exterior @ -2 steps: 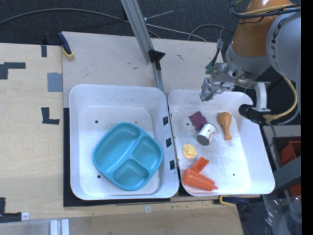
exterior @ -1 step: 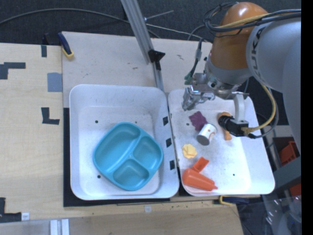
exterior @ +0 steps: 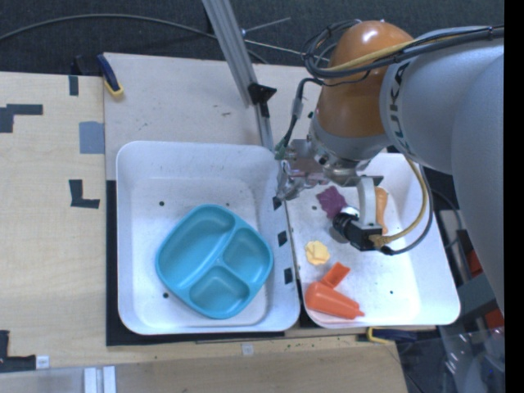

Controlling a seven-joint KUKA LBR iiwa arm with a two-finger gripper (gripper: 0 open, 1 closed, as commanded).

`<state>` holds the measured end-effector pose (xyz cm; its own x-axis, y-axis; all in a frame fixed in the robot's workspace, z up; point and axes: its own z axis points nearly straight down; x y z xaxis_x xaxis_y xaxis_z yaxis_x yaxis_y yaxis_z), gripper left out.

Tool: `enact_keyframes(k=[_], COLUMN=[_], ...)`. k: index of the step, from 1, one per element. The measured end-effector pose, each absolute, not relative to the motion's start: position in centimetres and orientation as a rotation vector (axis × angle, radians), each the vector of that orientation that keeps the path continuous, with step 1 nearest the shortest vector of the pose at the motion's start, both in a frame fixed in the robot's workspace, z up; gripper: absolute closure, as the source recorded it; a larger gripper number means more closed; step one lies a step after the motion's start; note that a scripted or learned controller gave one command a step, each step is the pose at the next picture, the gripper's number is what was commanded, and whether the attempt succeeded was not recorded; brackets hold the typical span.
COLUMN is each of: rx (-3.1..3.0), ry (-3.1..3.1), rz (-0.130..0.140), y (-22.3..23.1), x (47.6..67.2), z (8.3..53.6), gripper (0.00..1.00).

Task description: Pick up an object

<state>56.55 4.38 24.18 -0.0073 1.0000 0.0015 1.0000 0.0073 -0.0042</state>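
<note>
Right bin (exterior: 426,301) — orange carrot (exterior: 332,301), yellow piece (exterior: 318,253), purple piece (exterior: 330,200)

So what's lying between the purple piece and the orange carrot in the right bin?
In the camera view, a small yellow piece lies on the bin floor between the purple piece and the orange carrot, with a smaller orange chunk just above the carrot.

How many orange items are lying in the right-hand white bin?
2: a large orange plastic carrot at the right white bin's front edge, and a small orange piece just behind it. The arm may hide others.

Wooden bench (exterior: 49,244), two white bins (exterior: 139,219)
</note>
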Motion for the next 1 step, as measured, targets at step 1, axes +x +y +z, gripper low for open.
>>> enact_keyframes(k=[1], rx=[-2.211], ry=[-2.226], rz=[0.005], y=[9.31], x=[54.34], z=[22.63], gripper=[1.0])
